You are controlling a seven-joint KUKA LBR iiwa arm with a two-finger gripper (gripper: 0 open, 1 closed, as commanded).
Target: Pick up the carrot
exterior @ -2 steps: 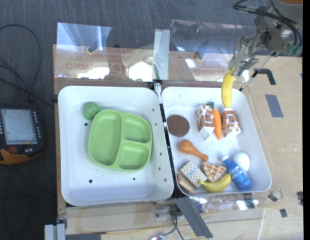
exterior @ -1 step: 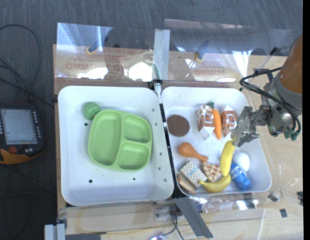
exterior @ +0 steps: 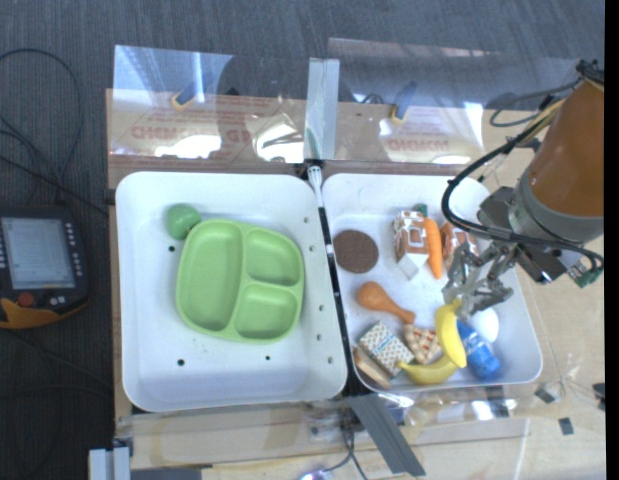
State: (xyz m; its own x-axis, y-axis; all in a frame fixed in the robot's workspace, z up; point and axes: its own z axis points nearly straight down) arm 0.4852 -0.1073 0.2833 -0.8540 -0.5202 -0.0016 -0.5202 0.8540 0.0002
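Note:
The carrot is a slim orange stick lying upright in the picture in the right bin, between a white-and-brown packet and an orange-red item. My gripper hangs over the right bin, a little right of and below the carrot, with its fingers spread open and nothing between them. Its tips are just above a yellow banana and a white item.
The right bin also holds a brown round cookie, a chicken drumstick, a waffle piece, a patterned box and a blue bottle. The left bin carries a green divided plate and a green ball.

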